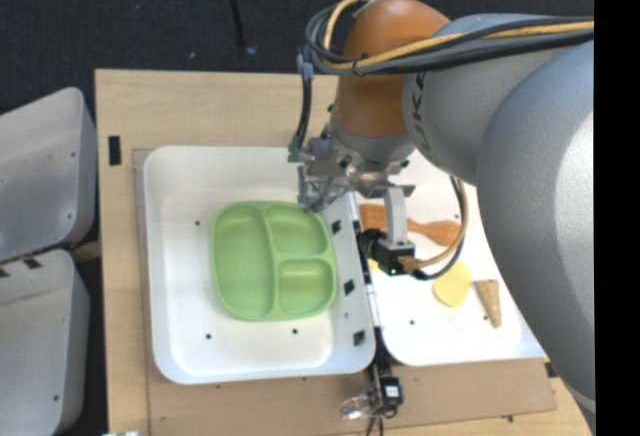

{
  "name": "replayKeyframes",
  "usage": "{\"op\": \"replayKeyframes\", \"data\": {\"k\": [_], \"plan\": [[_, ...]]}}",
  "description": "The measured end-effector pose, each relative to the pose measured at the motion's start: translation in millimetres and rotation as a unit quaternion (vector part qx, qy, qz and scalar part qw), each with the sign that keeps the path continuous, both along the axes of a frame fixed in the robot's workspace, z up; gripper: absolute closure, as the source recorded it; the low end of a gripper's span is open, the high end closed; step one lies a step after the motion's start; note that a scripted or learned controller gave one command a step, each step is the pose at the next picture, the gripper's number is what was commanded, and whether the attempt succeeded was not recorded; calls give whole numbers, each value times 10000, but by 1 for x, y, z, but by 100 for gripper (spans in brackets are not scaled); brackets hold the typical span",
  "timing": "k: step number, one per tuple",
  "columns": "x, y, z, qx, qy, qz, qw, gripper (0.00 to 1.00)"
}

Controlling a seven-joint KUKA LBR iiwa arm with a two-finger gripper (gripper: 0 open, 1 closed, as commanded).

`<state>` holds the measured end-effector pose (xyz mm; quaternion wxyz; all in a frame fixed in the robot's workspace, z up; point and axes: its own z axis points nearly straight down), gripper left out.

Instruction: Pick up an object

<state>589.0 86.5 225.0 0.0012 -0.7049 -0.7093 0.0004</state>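
Green plastic divided tray (272, 260) lies flat in the left white bin (170, 224), not lifted yet. Hand (322, 186) sits at the tray's upper right corner, approx. over its rim; can't tell its state or any contact. Grasp & lift both left to do.

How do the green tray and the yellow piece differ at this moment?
The green tray lies in the left bin; the yellow piece lies in the right bin. The green tray is far larger and split into compartments; the yellow piece is small and plain. Both lie flat.
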Motion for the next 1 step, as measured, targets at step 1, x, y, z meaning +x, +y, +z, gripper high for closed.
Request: {"op": "replayKeyframes", "data": {"k": [1], "plan": [[0, -3, 0, -4, -1, -21, 10000, 0]]}}
